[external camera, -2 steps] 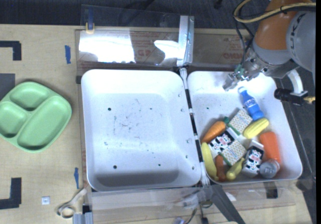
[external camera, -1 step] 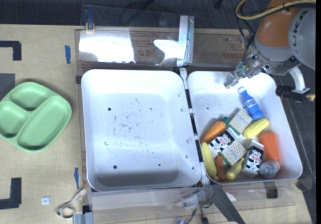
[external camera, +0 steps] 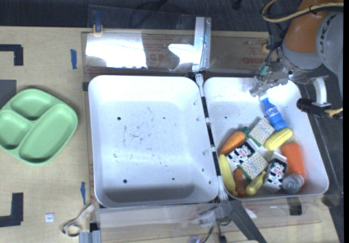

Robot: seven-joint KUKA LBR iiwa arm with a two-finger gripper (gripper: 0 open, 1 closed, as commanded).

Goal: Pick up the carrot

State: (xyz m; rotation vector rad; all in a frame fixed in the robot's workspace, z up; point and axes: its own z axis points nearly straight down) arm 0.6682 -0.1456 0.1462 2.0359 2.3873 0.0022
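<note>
Camera view: claw [external camera: 266, 82] above right bin's [external camera: 229, 95] far edge.

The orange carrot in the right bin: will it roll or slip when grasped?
The small orange tapered carrot looks smooth and rounded, so it may slip or roll. It leans on a checkered block, so neighbours will probably shift. It seems to be a light, stiff toy.

We see the grey arm [external camera: 327, 35] reaching in from the right, its orange band [external camera: 305, 32] sitting high above the wrist. The gripper [external camera: 265, 81] hangs at the wrist's lower left end, angled down and to the left.
</note>
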